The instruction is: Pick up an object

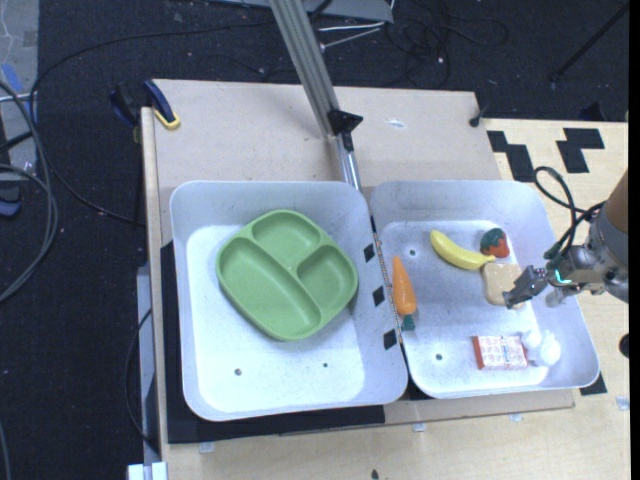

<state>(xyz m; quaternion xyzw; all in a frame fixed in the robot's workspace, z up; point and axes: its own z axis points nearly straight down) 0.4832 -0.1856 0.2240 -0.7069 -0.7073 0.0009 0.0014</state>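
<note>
Near the right bin's point(560, 218) right wall, the gripper point(520, 295), fingers' state impossible to tell, hovers beside a tan bread-like piece point(497, 280), probably light and soft, best pinched gently across its narrow sides.

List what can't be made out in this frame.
- Two-finger gripper: too small and dark in the camera view to tell its finger state or any contact with the tan bread-like piece.
- Red round toy with green top: too small to identify.
- Small white object by the red-and-white packet: blurred against the white bin.
</note>
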